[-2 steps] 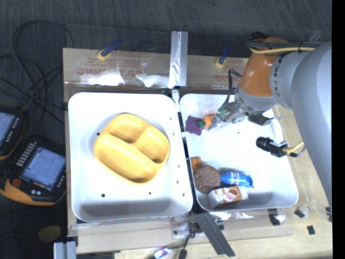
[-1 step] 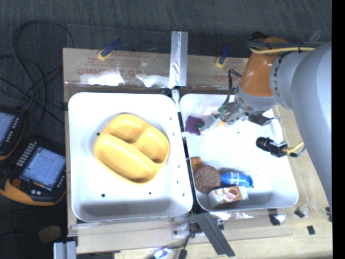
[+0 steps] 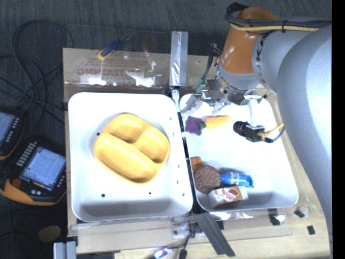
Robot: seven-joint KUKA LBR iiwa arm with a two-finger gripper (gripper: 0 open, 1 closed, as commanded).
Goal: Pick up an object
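You've got the gripper [image 3: 211, 102] low at the right bin's [image 3: 280, 161] far-left corner, just above the purple-and-orange toy [image 3: 204, 123]. Can't tell its grip state. Center over the toy's middle, drop straight, keep off the bin wall & divider.
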